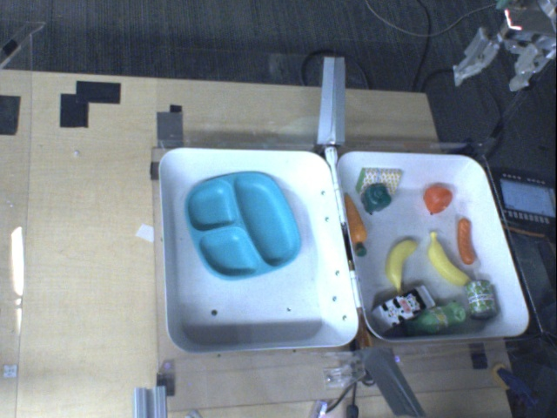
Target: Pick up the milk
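Left bin (pixel 174 259) holds a blue tray (pixel 244 223). Right bin (pixel 500 233): carrot (pixel 355 222) on its left wall, milk (pixel 404 306) lying at the near edge, touching a green bottle (pixel 439 317), two bananas (pixel 402 260) just beyond. Gripper (pixel 513 33) far right, over dark floor, well apart from the milk; its state I cannot tell.
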### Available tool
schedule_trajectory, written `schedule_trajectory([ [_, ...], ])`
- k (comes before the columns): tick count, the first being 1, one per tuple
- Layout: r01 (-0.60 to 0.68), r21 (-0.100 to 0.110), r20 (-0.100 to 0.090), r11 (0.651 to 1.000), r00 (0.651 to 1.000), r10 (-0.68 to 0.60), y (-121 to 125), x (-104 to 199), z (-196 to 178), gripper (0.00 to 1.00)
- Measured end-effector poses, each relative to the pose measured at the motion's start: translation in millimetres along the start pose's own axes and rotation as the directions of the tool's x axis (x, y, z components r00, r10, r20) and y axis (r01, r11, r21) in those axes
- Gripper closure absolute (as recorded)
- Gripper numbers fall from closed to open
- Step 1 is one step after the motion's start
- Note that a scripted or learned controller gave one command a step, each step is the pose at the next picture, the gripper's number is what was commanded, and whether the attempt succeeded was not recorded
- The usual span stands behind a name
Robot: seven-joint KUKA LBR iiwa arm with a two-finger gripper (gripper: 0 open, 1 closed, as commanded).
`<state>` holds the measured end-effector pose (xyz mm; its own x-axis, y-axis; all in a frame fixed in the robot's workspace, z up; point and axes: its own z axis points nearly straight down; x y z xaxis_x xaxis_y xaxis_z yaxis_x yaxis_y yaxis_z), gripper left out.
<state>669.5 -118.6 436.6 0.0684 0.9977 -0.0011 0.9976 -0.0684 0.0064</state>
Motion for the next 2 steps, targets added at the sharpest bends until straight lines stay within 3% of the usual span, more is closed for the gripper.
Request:
schedule_trajectory([
  [1,-0.005,0.001,-0.002,1.0,1.0,0.005,-7,90,13,0.0],
  [2,-0.247,0.002,-0.001,0.969,0.969,0.247,-13,176,0,0.0],
])
